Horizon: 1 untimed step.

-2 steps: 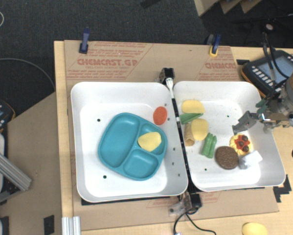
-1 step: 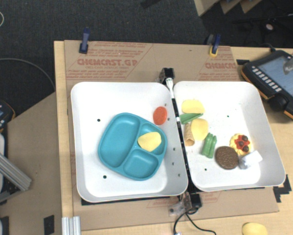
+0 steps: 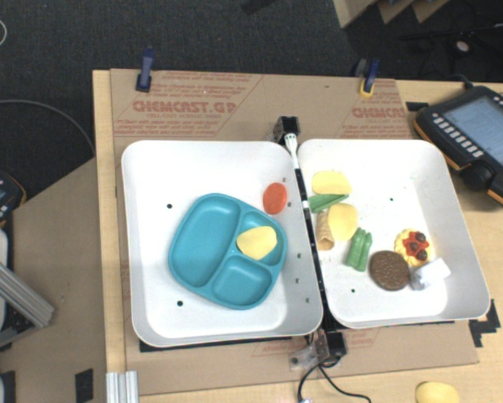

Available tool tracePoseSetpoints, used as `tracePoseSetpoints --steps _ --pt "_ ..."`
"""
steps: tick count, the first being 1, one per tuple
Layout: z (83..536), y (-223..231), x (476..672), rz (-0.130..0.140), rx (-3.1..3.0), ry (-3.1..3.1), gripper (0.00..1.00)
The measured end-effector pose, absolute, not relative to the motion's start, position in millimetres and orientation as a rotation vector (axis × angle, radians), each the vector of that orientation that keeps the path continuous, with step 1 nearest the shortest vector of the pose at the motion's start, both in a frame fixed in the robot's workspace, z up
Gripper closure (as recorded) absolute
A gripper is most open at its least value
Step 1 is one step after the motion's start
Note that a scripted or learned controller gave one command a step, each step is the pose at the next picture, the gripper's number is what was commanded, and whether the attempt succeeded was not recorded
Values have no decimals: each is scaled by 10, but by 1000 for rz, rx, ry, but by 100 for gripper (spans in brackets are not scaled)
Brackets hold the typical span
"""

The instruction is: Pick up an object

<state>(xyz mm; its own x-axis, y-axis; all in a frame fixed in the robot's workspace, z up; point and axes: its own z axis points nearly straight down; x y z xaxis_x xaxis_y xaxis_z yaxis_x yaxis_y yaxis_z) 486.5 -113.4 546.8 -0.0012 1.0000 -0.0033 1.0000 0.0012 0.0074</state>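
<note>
I see the left bin bearing a teal divided plate, with a yellow piece at its 3 o'clock. That piece, my pick, looks light, smooth, perhaps slippery; I'd pinch across its narrow middle. Finger state: I cannot tell.

A single fixed camera looks down at a slant from above the bench, far enough back to take in both white bins side by side and the dark floor beyond.
</note>
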Motion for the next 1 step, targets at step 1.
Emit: tracePoseSetpoints --steps 1 --pt "3836 -797 4777 -16 2231 2233 100"
